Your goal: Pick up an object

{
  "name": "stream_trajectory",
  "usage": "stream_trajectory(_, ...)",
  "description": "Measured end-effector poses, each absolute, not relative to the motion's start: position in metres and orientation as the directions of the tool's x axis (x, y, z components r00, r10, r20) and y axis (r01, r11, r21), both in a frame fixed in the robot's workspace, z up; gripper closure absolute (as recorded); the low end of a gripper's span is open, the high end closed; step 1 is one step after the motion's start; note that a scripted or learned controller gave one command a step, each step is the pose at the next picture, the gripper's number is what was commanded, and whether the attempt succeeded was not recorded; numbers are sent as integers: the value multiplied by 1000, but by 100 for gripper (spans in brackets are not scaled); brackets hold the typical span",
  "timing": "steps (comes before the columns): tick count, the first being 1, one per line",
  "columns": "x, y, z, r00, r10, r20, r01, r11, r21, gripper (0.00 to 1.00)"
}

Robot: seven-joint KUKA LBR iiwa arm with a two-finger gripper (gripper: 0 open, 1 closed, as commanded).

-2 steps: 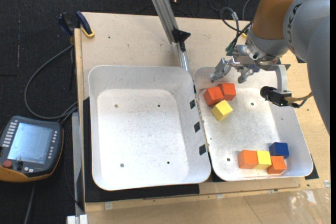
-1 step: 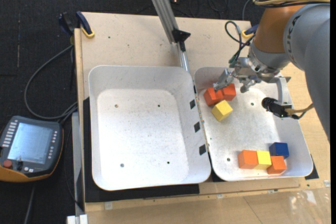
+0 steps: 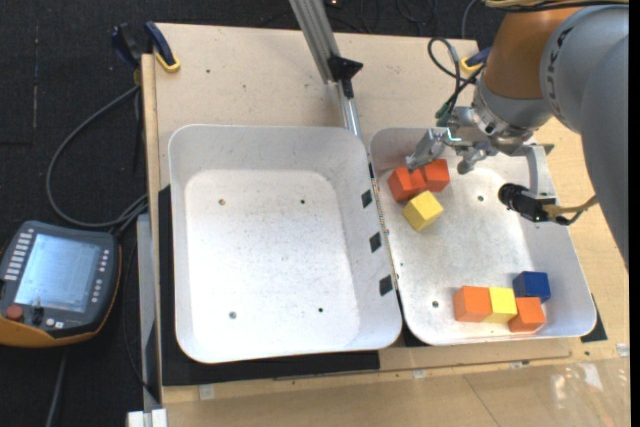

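- The gripper (image 3: 443,147) is seen low over the far end of the right bin (image 3: 560,260), at the end of the grey arm (image 3: 590,55) with its orange band (image 3: 525,40).
- The fingers (image 3: 428,151) are seen spread a little apart, and nothing is seen held between them.
- Two orange blocks (image 3: 418,180) are found just under the fingers, side by side and touching each other.
- Whether the fingers touch the orange blocks cannot be told.
- A yellow block (image 3: 423,210) is set just below the orange blocks, a bit nearer the front of the bin, turned at a slant.
- Far from the fingers, at the front end of the same bin, a row of blocks is seen: an orange block (image 3: 472,303), a small yellow block (image 3: 502,302), and another orange block (image 3: 528,314).
- A blue block (image 3: 532,285) is placed just behind that row, close to it.
- The left bin (image 3: 270,235) is set to the side of the fingers, on the bench (image 3: 250,75).
- A hand-held screen (image 3: 55,280) is lying on the floor, well away from the fingers.
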State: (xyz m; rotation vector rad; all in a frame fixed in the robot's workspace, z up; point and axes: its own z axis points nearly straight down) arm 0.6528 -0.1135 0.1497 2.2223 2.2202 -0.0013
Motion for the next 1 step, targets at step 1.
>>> stream_trajectory(1, 646, -126, 154, 2, 1000, -1, 1000, -2, -1, 0)
